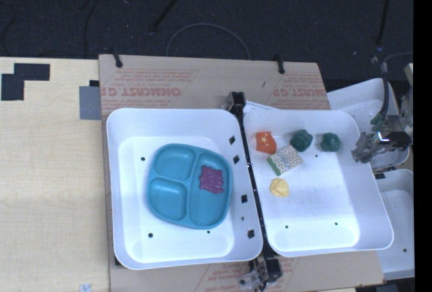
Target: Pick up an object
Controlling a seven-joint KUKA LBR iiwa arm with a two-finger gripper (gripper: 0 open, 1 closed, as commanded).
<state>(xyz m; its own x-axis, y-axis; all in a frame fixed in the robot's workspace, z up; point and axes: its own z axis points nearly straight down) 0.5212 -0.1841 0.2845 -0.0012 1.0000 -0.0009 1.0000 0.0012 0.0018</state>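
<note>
You have nothing picked yet: the tool (368,147) sits at the right edge of the frame, just outside the right bin (337,233), and whether it is open or closed you cannot tell. The nearest object, a dark green lump (329,142), lies in that bin's upper right.

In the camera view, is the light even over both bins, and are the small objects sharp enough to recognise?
In the camera view, both bins are brightly lit and nearly washed out, the right bin most; the blue divided plate in the left bin casts a soft shadow; the small objects, such as the yellow piece, are blurry, with shapes hard to name; the gripper is dim and indistinct.
</note>
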